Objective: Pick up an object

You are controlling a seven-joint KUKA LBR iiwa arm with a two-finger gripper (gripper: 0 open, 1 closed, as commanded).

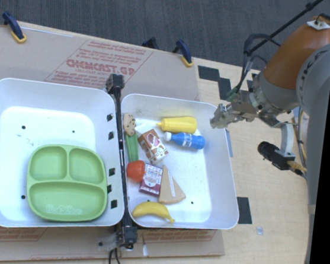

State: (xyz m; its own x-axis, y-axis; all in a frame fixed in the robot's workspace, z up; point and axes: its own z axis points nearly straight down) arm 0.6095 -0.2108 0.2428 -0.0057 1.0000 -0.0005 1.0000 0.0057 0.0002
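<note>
Grey pincer (219,118) — above right bin's (221,183) rim

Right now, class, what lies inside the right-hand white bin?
The right bin holds a yellow mustard bottle, blue bottle, two small cartons, tomato, banana, green stick and wedge. Anything beneath them is covered.

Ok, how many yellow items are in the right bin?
2. The mustard bottle lies near the far wall, beside the blue bottle. The banana lies at the near edge. Nothing suggests another yellow item hidden under the pile.
</note>
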